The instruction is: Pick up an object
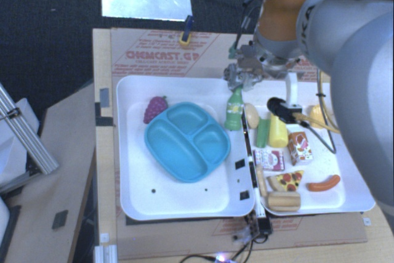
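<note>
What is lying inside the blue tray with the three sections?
Nothing shows in the blue tray: its three sections look bare. The purple grapes lie beside it, at its far left corner. What the tray covers on the floor of the left bin cannot be seen.

Turquoise divided plate (186,140); purple grapes (155,108); green bottle (234,111); red sausage (322,183); white bins (132,151); yellow block (278,132)

The gripper (237,79) hangs over the left bin's (132,194) far right corner, directly above a green bottle (234,111) standing upright. A blue tray (186,141) lies below-left of it, purple grapes (154,108) farther left.
</note>
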`<state>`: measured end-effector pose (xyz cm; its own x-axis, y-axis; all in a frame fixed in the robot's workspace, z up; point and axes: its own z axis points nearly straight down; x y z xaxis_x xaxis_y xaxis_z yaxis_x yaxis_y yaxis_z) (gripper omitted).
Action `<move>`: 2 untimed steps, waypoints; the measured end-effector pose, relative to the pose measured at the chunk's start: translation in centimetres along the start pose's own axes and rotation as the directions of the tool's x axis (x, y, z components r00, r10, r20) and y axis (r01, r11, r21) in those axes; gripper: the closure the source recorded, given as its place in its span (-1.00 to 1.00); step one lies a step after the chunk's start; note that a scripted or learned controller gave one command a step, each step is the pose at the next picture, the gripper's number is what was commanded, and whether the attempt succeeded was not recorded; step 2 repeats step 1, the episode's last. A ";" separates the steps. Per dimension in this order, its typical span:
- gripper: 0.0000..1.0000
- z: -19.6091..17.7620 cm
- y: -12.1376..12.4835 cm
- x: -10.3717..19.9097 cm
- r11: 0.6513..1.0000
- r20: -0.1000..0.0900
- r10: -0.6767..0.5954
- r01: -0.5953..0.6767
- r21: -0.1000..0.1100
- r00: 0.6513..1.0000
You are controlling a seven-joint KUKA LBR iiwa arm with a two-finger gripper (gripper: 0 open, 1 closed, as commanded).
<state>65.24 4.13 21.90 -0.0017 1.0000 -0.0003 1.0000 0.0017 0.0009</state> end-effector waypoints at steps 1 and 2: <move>1.00 -0.9 0.5 1.1 1.000 -0.001 -0.003 0.003 -0.002 1.000; 1.00 -0.9 0.5 1.1 1.000 -0.001 -0.003 0.003 -0.002 1.000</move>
